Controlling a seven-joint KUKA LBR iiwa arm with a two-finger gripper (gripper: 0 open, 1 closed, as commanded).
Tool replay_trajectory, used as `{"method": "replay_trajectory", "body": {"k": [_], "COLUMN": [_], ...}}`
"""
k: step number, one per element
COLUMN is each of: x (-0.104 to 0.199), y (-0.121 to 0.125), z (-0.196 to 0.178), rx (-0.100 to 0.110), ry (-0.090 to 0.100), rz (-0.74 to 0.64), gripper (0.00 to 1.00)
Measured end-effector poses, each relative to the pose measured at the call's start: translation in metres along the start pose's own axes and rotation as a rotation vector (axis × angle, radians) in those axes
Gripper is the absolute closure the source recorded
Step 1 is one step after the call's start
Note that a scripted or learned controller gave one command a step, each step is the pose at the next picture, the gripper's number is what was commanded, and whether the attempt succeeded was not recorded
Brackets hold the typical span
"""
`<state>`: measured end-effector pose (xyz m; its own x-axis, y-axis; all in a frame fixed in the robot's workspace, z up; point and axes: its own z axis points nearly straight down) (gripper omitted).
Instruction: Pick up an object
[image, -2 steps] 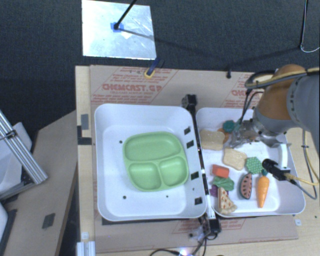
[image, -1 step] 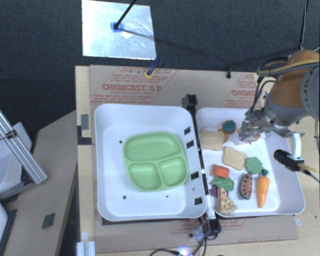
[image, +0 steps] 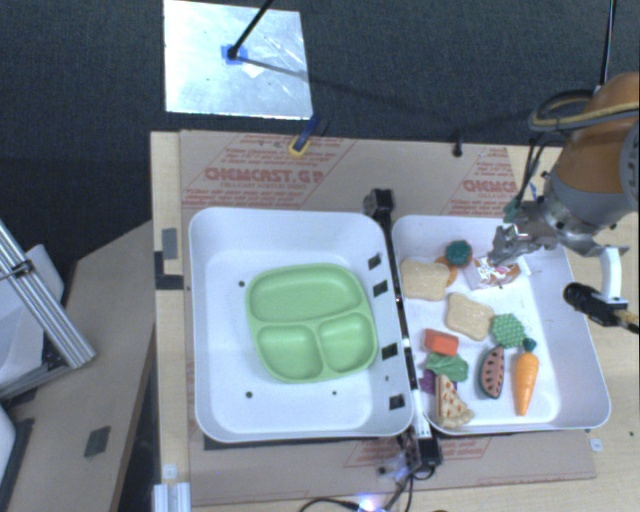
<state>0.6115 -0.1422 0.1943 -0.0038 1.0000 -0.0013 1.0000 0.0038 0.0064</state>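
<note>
Claw (image: 507, 247) sits at right bin's (image: 580, 330) 12 o'clock, over a red-white wrapper (image: 493, 272); can't tell how wide it's open or if it's got anything (too blurry). Best approach: drop straight down, center on wrapper, avoid teal toy (image: 458, 251) at its 9 o'clock.

Right white bin (image: 590, 385): assorted toy food items lying flat on its floor. Far end, a small teal-and-orange piece (image: 458, 252), with a crinkled red-and-white wrapper (image: 494, 272) just beside it to the right. Next, a pale tan bread-shaped slice (image: 424, 280) and a second beige slice (image: 468, 316) nearer the centre. A green textured leaf-like piece (image: 507, 329) lies beside the latter. Near end: an orange-red block (image: 441, 343), a dark green leafy piece (image: 447, 366), a watermelon slice with dark rind (image: 490, 372), an orange carrot with green top (image: 524, 378) pointing toward the near rim, and a pizza wedge (image: 452, 404).
</note>
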Motion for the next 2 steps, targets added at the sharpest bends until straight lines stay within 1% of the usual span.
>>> {"method": "replay_trajectory", "body": {"k": [1,2], "x": [0.0,0.043], "y": [0.001,-0.004], "z": [-0.032,-0.031], "rx": [0.001,0.006], "ry": [0.0,0.002], "rz": [-0.001,-0.004], "gripper": [1.0,1.0]}}
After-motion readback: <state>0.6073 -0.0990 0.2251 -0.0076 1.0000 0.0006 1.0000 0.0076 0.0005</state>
